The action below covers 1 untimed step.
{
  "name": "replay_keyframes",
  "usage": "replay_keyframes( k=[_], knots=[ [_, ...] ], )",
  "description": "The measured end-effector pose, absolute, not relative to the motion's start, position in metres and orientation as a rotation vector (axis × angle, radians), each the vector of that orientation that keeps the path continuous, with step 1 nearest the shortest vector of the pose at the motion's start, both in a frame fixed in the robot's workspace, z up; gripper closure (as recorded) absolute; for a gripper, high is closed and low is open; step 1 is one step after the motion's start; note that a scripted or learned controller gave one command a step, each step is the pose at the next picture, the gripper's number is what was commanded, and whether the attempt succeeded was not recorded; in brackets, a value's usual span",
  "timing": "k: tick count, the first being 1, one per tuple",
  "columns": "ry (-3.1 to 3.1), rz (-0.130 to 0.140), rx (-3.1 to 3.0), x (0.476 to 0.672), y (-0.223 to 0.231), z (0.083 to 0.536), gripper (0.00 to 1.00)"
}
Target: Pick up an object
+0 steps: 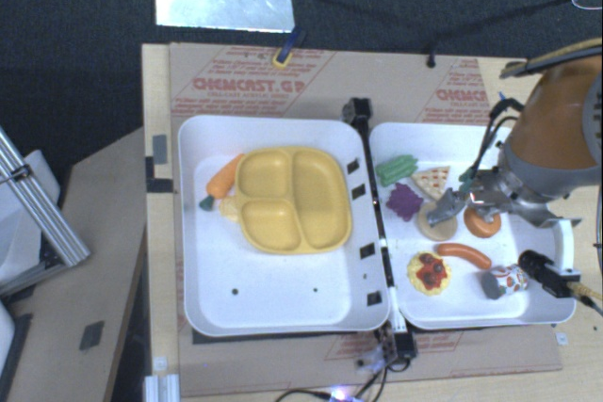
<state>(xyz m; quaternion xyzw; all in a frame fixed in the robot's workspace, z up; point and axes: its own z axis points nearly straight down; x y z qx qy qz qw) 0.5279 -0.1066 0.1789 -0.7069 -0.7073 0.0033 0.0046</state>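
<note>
Camera view looked down on two shallow white bins set side by side on the bench. Left bin (203,297) held a yellow divided plate (287,200), with a toy carrot (222,177) lying just beside the plate's left edge. Right bin (471,315) carried the small toy foods: a green piece (396,168) near its upper left, a waffle-like wedge (432,180) beside that, a purple piece (404,201) below the green one, a red sausage (463,253) nearer the middle, and a little pizza round (429,272) just below the sausage. An orange slice-shaped piece (483,223) lay under the arm's wrist, and a small grey and red piece (505,281) lay near the bin's lower right.

From the right, the arm (556,122) reached in over the right bin, with its gripper (448,208) low over a tan round piece (437,225). Its fingers (441,211) appeared to hang at that piece's upper edge, though from this angle whether they were spread or pressed together could not be told, nor whether they touched anything. No object was seen between them.
</note>
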Motion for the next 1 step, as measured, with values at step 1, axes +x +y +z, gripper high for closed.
replay_keyframes(
  k=[1],
  knots=[
    [-2.225, -0.002, -2.219, 0.5310, -0.1064, 0.1848, 0.00]
  ],
)
